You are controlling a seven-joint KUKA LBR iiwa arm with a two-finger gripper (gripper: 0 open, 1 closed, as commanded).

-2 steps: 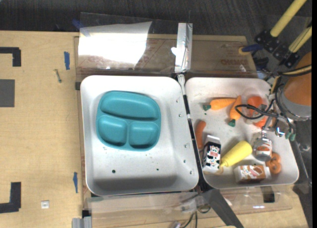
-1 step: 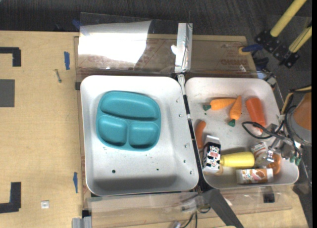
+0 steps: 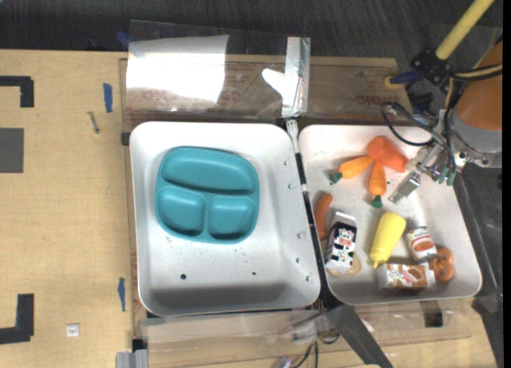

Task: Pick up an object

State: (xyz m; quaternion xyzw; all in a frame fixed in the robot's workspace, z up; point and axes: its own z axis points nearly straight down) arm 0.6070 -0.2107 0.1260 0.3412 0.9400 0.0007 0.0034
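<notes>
The arm reaches in from the right, and its gripper (image 3: 409, 184) hangs over the right bin (image 3: 471, 275), near the far right side. The fingers look close together, with nothing between them, though they are small and hard to see. Just left of the gripper are two toy carrots (image 3: 355, 168) and an orange toy (image 3: 385, 152). Below them lies a yellow bottle (image 3: 387, 235), close to the middle of the bin. A milk carton (image 3: 342, 244) lies to its left, and a long orange toy (image 3: 322, 212) rests by the bin wall. Near the front are a small jar (image 3: 421, 243), a pretzel (image 3: 441, 263) and a little box (image 3: 403, 276). The left bin (image 3: 152, 278) holds a teal tray (image 3: 207, 192). The yellow bottle seems a good pick. It is likely light, hard and a bit smooth, so it may slip. I would take it across its thin middle, with the fingers on its two long sides.
</notes>
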